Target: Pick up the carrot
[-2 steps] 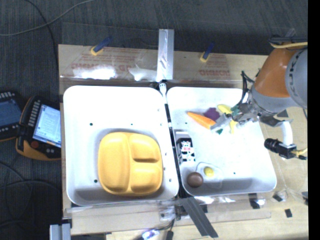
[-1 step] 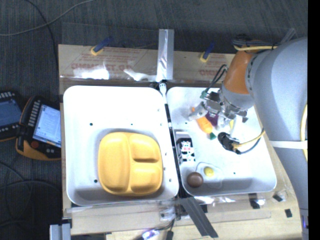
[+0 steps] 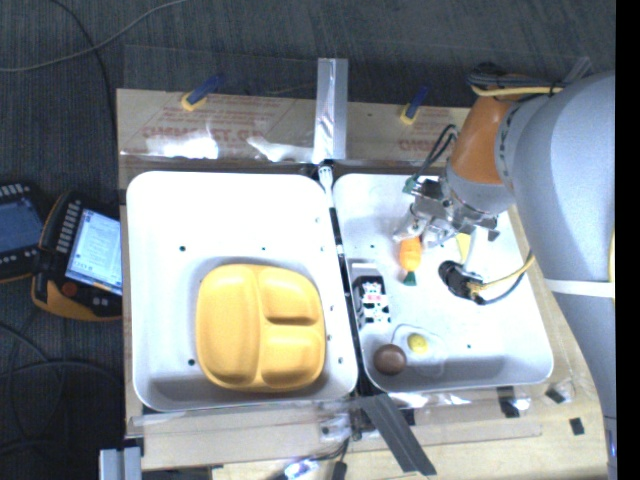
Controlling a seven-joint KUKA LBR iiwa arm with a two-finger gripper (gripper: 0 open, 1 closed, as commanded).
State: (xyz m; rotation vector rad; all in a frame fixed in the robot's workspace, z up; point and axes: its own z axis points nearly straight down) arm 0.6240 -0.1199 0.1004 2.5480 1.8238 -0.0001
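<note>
In the camera view we see the gripper [image 3: 420, 230] low over the upper part of the right bin [image 3: 500, 368], directly above the carrot [image 3: 410, 255]. We cannot tell whether it is spread or pressed together, nor whether it touches the carrot. The carrot lies with its green tip towards the bin's front. Near it sit a black-and-white patterned box [image 3: 372, 299] against the bin's left wall, a brown ball [image 3: 389, 359] and a small yellow piece [image 3: 417, 344]. The left bin [image 3: 160, 218] holds a yellow divided tray [image 3: 262, 326].
</note>
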